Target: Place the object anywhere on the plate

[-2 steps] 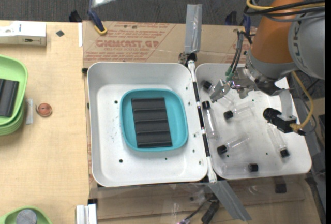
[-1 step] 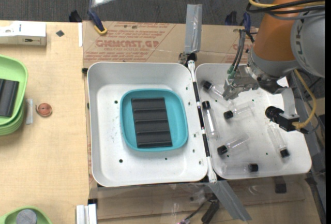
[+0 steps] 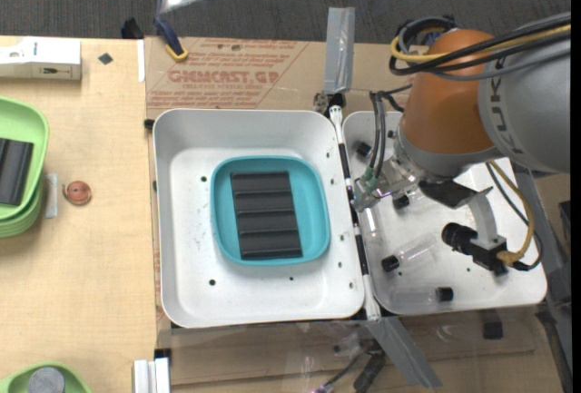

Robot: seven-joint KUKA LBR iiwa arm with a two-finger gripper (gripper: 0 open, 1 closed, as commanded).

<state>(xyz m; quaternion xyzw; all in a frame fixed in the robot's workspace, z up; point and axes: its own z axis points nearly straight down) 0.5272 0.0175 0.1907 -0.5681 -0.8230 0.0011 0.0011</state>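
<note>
A teal plate (image 3: 313, 201) lies in the middle of the left white bin (image 3: 182, 282). A black ridged slab (image 3: 266, 214) rests flat on the plate. My gripper (image 3: 376, 188) hangs over the left part of the right bin (image 3: 508, 291), close to the wall between the bins, and the orange wrist band (image 3: 445, 101) covers most of it from above. A clear, glassy object (image 3: 416, 251) lies on the right bin's floor just below and to the right of the gripper, apart from it.
Small black bits (image 3: 390, 264) (image 3: 443, 294) lie on the right bin's floor. A black fitting with cables (image 3: 467, 241) hangs from the arm. A green tray (image 3: 18, 169) and a brown disc (image 3: 78, 192) sit on the bench at far left.
</note>
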